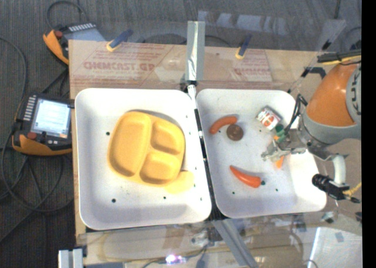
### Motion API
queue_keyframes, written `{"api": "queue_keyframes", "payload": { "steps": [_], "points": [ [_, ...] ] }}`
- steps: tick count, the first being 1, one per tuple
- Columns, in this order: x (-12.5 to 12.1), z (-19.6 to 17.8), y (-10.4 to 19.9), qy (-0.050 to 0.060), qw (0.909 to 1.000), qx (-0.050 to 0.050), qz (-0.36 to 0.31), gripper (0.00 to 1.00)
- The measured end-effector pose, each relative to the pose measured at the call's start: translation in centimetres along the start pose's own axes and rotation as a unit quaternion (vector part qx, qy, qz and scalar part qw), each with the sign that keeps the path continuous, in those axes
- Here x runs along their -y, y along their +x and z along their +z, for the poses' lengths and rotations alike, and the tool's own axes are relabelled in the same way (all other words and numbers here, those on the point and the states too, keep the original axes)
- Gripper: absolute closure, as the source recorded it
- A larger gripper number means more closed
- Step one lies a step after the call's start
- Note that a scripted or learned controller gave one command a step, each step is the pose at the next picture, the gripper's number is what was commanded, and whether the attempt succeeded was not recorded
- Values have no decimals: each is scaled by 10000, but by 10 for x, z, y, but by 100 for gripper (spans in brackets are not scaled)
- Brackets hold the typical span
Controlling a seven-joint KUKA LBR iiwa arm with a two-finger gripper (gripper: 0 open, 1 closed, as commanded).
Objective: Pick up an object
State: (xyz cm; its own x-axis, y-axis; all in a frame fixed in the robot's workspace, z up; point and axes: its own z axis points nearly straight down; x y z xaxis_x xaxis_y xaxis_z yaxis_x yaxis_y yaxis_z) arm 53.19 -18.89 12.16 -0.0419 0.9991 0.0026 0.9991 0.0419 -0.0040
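Rising closest to the lens and reaching in from the right: the grey arm [332,105], orange band uppermost, bending down over the right bin [294,193]. Hanging low at its end, over that bin's right-hand part: the gripper [281,146], tangled in wires and glare, and giving no way of telling whether it is wide or narrow. Nothing showing as held.

Lying just beside the gripper, on its lower side and perhaps touching: a small orange piece [279,161], too small to be showing its long axis. Probably serving as the target, being nearest.

Sitting near, up and to the left of the gripper: a red-and-white can [268,118], tipped on its side. Resting farther left, close together: a brown disc [235,133] and an orange sausage shape [222,123]. Lying below-left, well apart from the gripper: a red pepper [245,177], long axis running left-to-right and dipping rightward.

Filling the middle of the left bin [94,202]: a yellow divided tray [147,146], far from the arm.

Calling, by this reading, for only a slight drop toward the piece below.
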Motion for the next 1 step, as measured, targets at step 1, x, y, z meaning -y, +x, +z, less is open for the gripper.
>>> {"api": "queue_keyframes", "payload": {
  "steps": [1],
  "points": [
    [-39,-86,21,-13,10000,19,80,100]
  ]
}}
